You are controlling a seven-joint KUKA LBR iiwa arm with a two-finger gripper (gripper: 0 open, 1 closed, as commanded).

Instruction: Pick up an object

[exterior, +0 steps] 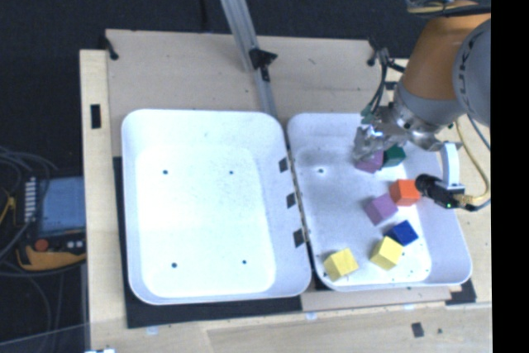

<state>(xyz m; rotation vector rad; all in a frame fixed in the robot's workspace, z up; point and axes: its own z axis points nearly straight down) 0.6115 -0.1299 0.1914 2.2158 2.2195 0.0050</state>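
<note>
- Purple block [369,162] sits in the right bin [331,202], upper part, directly under the gripper [369,146]. Block partly covered by the gripper body; only its lower face shows.
- Gripper is low over that block, apparently touching or very close. Finger spread: cannot tell, the fingers are hidden by the wrist and blurred. Whether the block is between them: cannot tell.
- Green block [396,153] just beside the purple one, on its right, partly under the arm [438,70].
- Orange block [404,192] below the green one, near the bin's right side.
- Second purple block [381,207] just left of and below the orange block, touching or nearly so.
- Blue block [403,232] below that, touching the yellow block [386,252] at its lower left.
- Second yellow block [340,263] apart from these, near the bin's lower rim, towards its left.
- Right bin: seven blocks in all, clustered in its right half; left half bare.
- Left bin [207,202]: white floor with a few small dark dots.
- Both bins lie side by side on the bench [182,70], rims touching along the middle.
- Metal pole [235,8] slants from the top edge down to the bins' junction.
</note>
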